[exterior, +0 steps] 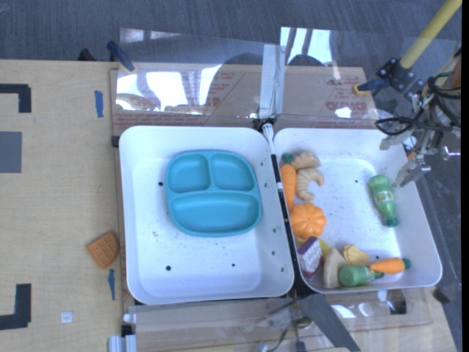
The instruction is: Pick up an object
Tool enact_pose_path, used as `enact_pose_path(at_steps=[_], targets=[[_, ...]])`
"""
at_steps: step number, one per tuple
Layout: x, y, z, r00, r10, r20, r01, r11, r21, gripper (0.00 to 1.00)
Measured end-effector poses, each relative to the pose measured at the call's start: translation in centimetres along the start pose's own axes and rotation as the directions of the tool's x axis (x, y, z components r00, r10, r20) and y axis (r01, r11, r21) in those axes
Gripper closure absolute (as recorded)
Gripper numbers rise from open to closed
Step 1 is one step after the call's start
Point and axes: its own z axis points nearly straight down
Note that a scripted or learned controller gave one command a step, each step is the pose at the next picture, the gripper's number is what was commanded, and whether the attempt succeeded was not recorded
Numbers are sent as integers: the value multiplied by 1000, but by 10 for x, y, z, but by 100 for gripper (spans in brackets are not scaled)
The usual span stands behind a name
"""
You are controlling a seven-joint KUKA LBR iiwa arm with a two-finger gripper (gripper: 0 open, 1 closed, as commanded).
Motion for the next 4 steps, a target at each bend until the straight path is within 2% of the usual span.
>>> enact_pose_path(at_steps=[1,2,3,4], targets=[[45,-7,122,985,175,5,-175,985,1,0],[27,24,132,986,165,6,-165,986,0,0],[27,-8,133,994,112,5,-112,994,1,0],[9,8,133,972,233,5,-233,972,0,0]])
